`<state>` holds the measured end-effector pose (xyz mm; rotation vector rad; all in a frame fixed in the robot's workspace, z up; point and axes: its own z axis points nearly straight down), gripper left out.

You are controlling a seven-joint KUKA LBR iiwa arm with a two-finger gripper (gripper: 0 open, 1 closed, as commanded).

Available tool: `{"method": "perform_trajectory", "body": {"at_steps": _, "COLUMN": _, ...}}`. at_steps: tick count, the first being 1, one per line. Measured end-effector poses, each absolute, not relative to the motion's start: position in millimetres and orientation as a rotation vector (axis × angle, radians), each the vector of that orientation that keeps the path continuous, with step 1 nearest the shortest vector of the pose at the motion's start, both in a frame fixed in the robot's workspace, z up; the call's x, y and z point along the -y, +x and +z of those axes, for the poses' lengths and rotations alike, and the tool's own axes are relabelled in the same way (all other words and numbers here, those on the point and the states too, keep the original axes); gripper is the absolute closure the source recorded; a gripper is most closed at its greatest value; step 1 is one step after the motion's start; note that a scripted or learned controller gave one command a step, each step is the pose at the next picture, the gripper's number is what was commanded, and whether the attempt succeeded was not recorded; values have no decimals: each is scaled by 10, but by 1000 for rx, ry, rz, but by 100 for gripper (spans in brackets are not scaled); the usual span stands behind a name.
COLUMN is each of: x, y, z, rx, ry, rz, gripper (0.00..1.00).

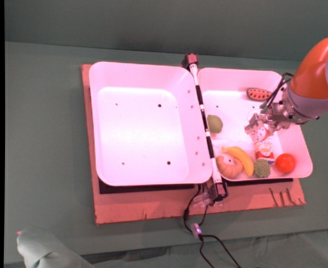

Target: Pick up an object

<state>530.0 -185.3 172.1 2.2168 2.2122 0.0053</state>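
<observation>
Where the grey arm [320, 82] with its orange band enters from the right: gripper [259, 128] low over the right bin [231, 102], above its middle-right part; finger spread not discernible.

Right bin, contents:
- watermelon slice [259, 94], near the far right rim, just beside the arm's wrist.
- pale green fruit [214, 123], near the left wall, apart from the rest.
- small red-and-white carton [264, 149], directly below the gripper, close to it; contact not discernible.
- banana [239, 158], lying aslant, touching the croissant [229, 166] at the near left corner.
- green knobbly fruit [262, 168], just beside the banana's end and the carton.
- orange-red tomato [285, 162], near right corner.

Left bin [141, 121]: white, with a few small dark holes in the floor.

Both bins on a reddish board [153, 211] on the green counter [47, 149]. Black-and-white rod [203, 116] along the seam between bins, cable [208, 242] trailing off the near edge.
</observation>
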Motion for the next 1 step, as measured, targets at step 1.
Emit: {"method": "perform_trajectory", "body": {"at_steps": 1, "x": 1829, "y": 5228, "z": 2292, "rx": -2211, "ry": 2216, "rz": 6, "gripper": 100}}
